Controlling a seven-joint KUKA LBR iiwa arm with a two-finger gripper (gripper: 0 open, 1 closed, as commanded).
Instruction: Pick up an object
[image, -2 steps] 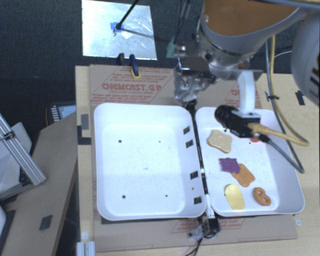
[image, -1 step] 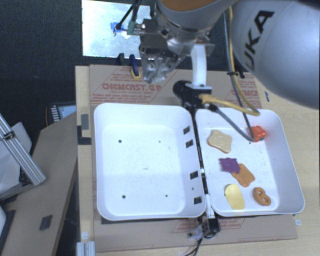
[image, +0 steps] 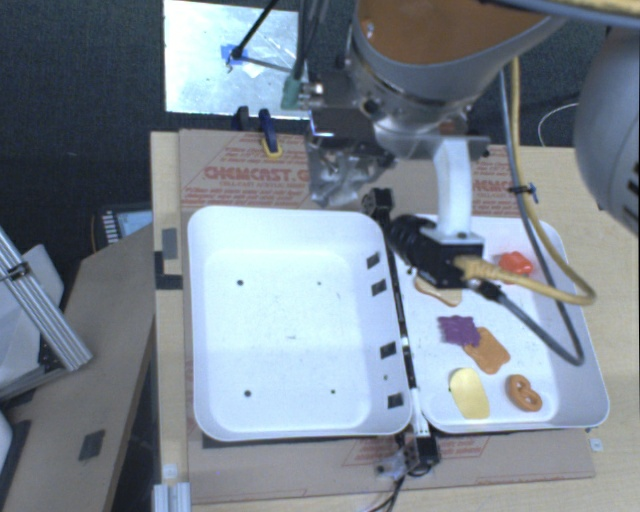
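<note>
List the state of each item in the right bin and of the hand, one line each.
hand: hovering by the left bin's far rim, off the items.
purple piece: lying flat, beside orange slice.
orange slice: lying flat.
yellow piece: lying flat, apart.
pretzel: lying flat, near front wall.
red piece: resting near far wall.

The right bin (image: 592, 405) holds a purple piece (image: 458, 329) touching an orange slab (image: 488, 352), a yellow oval (image: 469, 393), a brown pretzel (image: 523, 393) and a red-orange lump (image: 515, 264).
</note>
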